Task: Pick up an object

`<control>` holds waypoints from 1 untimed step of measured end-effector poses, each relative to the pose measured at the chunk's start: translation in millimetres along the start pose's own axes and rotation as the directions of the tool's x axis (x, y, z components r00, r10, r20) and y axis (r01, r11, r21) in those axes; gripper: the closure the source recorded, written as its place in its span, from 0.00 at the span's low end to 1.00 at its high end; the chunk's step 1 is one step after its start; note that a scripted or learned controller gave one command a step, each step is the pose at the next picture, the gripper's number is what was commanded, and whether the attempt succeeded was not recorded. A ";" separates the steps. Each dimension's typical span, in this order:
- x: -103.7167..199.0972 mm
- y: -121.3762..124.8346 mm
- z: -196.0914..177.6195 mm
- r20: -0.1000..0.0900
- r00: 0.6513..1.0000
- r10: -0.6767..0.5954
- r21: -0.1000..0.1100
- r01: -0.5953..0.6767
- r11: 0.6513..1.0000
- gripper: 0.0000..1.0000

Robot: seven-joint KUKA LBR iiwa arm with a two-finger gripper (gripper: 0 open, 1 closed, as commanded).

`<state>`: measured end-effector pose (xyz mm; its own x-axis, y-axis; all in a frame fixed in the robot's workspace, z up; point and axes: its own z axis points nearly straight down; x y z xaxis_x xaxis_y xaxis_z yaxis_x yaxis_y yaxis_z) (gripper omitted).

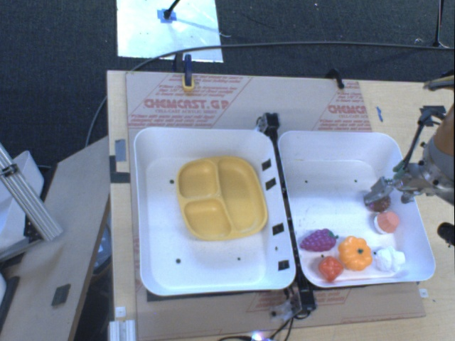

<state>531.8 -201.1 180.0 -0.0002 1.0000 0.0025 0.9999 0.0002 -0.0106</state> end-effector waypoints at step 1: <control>0.5 3.2 -6.5 0.003 1.000 -0.004 -0.012 0.004 1.000 0.00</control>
<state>535.0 -200.7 186.6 -0.0038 1.0000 -0.0004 1.0000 0.0038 0.0010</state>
